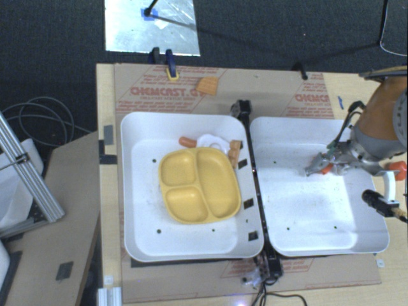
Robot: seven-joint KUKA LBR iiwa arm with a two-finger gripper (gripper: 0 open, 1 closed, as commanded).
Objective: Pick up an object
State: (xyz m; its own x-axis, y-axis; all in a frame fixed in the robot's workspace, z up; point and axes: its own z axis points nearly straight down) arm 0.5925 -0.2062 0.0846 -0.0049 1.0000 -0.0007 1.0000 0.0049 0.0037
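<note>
My gripper (pixel 317 166) is down in the right bin (pixel 299 228), in its upper right part, pointing left. A small orange piece (pixel 327 169) shows right at the gripper; whether it is held or just lies under it is unclear. In the left bin (pixel 143 234) lies a yellow three-part plate (pixel 197 185). Behind the plate are an orange sausage-shaped piece (pixel 187 142), a white object (pixel 212 142) and a small brown block (pixel 234 150) near the bin's right wall.
An orange-tan chunk (pixel 207 85) lies on the cardboard behind the bins, next to a blue and yellow clamp (pixel 171 64). A metal sheet (pixel 152 18) lies on the floor beyond the bench.
</note>
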